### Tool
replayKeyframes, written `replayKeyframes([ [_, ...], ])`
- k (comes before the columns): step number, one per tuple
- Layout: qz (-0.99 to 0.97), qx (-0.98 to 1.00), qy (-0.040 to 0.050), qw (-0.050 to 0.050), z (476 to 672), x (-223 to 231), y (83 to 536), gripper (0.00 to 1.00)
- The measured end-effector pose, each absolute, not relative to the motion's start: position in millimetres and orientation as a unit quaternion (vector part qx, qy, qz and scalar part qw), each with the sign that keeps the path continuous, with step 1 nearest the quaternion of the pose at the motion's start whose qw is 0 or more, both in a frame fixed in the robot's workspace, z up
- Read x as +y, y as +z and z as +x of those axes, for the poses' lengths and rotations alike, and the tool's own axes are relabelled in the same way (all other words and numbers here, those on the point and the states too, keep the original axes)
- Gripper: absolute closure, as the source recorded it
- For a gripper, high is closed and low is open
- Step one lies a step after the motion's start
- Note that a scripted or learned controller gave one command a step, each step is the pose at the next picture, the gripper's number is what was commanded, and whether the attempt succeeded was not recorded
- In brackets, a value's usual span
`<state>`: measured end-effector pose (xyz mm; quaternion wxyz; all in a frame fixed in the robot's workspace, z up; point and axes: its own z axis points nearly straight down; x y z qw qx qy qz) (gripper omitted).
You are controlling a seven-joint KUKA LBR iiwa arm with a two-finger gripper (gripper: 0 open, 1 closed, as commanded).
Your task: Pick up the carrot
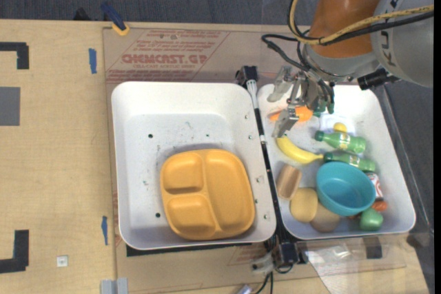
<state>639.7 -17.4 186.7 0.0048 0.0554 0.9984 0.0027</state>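
Arm: grey KUKA w/ orange band, reaching in from the right, wrist over the far part of the right bin.
Pincer: hangs low over the far-left part of the right bin, near the wall btwn the 2 bins. Fingers point down toward the toys.
Pincer state: can't tell. Finger tips merge w/ the clutter under them, so apart or together isn't readable.
Carrot: small orange piece just below-left of the pincer, lying by the bin's left wall. Right next to the tips; whether it sits btwn them can't be made out.
Banana: yellow, curved, just nearer the camera than the pincer, touching or almost touching the carrot's near end.
Green bottle: to the pincer's right and a bit nearer, lying on its side. A 2nd green item lies just nearer again, by the bowl.
Teal bowl: upright, well nearer than the pincer, right of centre in the same bin.
Tan pieces: bread-like toys left of the bowl, near front of the bin.
Left bin: well left of the pincer, across the divider.
Yellow tray: 3-compartment plate in the left bin, toward its near side.
Bench: cardboard sheet under both bins.
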Motion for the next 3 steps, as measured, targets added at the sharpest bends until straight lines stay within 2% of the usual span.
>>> replayKeyframes([
  [1, 0.240, 0.971, -0.0002, 0.003, 622.7, -77.2, 186.7, 0.00],
  [2, 0.268, 0.963, 0.0034, 0.004, 653.8, 1.4, 186.4, 0.00],
  [3, 0.282, 0.959, -0.0007, 0.003, 639.7, -57.9, 186.9, 0.00],
])
